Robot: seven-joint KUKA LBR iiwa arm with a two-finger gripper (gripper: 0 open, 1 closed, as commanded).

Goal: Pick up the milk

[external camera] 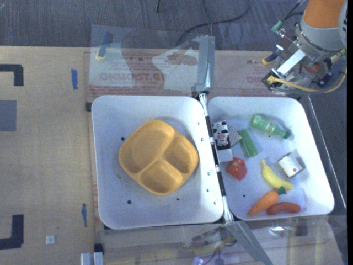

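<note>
Milk carton (222, 138) lay on its side in the right bin (317, 148), hard against that bin's left wall, long axis running along the wall. Black-and-white cow patches on the upper half, plain pale lower half. A grey piece (234, 136) sat just beside it on the open side, a green block (248, 144) next to that, and a red strawberry-like piece (237, 169) near its lower end.

Gripper (297, 57) hung above the bench beyond the right bin's far corner, well apart from the carton. Could not tell whether the jaws were wide or narrow.

Handling, by judgement: looked like a small toy carton, so probably light, stiff and boxy, with flat sides that may be slick. Not fragile. The wall blocked one long side, so a pinch across the width looked awkward. Taking it across the two ends, or nudging it off the wall first, seemed the safer hold.

Writing: no readable text on the carton. Faded red print on the cardboard strip (143, 76) behind the bins, too blurred to read.
</note>
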